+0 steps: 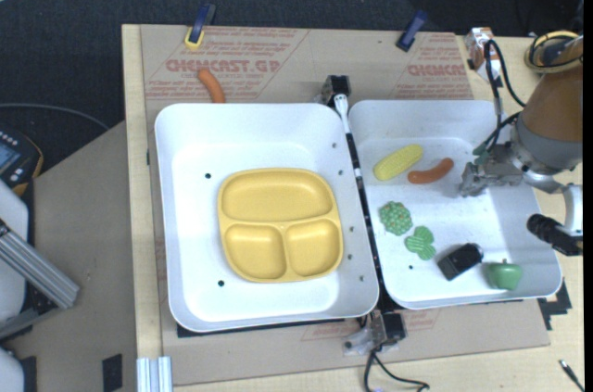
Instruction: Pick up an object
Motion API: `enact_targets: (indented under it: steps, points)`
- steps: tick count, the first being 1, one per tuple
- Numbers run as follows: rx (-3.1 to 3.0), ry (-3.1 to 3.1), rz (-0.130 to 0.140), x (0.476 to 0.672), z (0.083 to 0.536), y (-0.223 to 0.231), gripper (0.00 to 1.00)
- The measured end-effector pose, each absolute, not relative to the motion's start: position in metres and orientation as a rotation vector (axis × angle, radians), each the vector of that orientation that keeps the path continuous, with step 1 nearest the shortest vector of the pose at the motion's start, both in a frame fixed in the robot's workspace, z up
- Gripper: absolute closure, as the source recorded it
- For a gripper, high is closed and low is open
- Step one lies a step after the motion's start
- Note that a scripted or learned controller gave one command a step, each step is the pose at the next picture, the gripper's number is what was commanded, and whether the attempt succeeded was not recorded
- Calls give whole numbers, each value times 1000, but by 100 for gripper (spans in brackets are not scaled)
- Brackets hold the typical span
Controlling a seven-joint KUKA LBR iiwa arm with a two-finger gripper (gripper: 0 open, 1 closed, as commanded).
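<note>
- The gripper (pixel 471 181) is seen low in the right bin (pixel 435 117), just right of the sausage (pixel 431 171).
- Whether it is apart or together cannot be told.
- Nothing is seen clamped.
- Corn (pixel 397 162) lies beside the sausage.

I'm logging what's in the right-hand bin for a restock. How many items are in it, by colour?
Yellow: 1, the corn
Orange-red: 1, the sausage
Green: 3, two bumpy pieces and a smooth one
Black: 1, the block
Total: 6
</note>
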State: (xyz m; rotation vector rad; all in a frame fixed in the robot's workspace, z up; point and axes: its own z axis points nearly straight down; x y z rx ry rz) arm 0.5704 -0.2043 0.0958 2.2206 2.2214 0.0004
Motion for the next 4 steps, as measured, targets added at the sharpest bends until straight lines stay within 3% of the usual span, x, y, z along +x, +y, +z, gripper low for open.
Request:
enact_targets:
  steps: [3, 4]
  points:
    - [2215, 2218, 4, 576, 228, -191, 100]
    - [2211, 2227, 6, 597, 236, -135, 100]
